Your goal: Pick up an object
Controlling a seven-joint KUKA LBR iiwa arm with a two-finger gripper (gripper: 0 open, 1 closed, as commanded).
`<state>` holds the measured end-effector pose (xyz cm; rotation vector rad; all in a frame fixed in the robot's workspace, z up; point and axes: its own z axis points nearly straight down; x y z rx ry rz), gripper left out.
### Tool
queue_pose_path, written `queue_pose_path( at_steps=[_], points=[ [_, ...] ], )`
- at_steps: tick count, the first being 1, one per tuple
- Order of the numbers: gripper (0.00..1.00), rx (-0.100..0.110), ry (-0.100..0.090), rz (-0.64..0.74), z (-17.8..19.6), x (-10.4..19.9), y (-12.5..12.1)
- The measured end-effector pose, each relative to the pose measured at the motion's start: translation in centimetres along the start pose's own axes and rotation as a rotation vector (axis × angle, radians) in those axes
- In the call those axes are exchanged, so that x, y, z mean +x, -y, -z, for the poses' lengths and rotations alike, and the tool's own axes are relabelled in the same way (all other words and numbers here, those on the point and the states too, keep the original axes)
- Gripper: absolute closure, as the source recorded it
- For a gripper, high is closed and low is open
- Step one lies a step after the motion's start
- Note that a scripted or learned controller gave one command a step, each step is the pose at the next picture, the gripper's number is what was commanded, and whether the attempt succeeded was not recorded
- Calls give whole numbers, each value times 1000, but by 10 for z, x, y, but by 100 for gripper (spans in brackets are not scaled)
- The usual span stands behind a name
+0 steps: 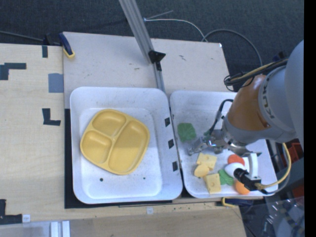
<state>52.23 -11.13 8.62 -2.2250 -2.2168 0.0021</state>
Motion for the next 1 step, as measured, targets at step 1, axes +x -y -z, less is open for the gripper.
queue_pose_path(
  at_steps=[1],
  points=[
    [0, -6, 3, 4, 3, -54, -74]
  ],
)
